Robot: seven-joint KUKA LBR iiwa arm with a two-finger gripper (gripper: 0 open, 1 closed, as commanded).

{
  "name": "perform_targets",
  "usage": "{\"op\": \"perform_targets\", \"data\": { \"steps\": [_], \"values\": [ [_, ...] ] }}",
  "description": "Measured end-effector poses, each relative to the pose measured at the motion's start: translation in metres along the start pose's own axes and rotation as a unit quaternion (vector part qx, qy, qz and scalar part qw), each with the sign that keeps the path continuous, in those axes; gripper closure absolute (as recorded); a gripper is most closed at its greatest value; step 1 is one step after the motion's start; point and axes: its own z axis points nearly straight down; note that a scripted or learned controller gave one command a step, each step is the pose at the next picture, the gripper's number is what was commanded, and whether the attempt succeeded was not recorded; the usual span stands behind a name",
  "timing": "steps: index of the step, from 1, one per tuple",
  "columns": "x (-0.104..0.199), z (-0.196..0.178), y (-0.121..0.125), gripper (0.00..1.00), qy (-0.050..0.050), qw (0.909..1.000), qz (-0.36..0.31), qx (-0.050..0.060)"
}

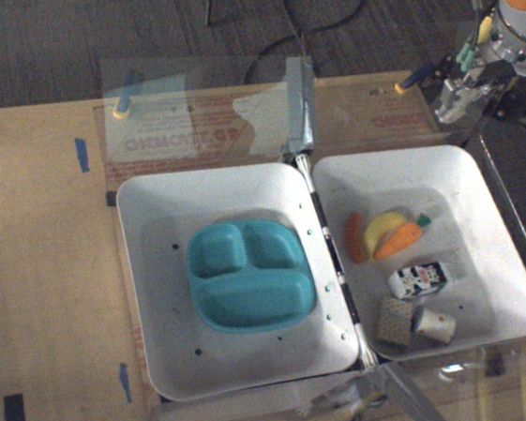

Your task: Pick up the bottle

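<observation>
In the right bin (501,225) a small white bottle-like container (419,279) with black patches and a blue end lies on its side near the middle. Just below it lies a short tan and white cylinder (434,325), also on its side. My gripper (456,100) hangs at the top right, outside the bin and beyond its far right corner, well away from both items. Nothing shows held in it.
The right bin also holds a red sausage (354,237), a yellow fruit (383,230), an orange carrot (400,238) and a grey-brown packet (395,320). A teal divided plate (248,273) lies in the left bin (152,227). A metal divider (300,106) runs behind the bins.
</observation>
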Motion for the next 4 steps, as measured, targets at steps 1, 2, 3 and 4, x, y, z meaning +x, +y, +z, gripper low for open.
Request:
{"op": "perform_targets", "data": {
  "steps": [1,2,3,4],
  "values": [
    [-0.001,-0.012,0.001,1.0,-0.002,1.0,0.0,-0.003],
    [-0.031,0.01,-0.023,1.0,0.006,0.9979,-0.064,0.009],
    [-0.022,0.021,-0.109,1.0,0.006,0.9941,-0.108,0.008],
    [-0.025,0.01,-0.109,1.0,0.004,0.9944,-0.105,0.005]
  ]
}}
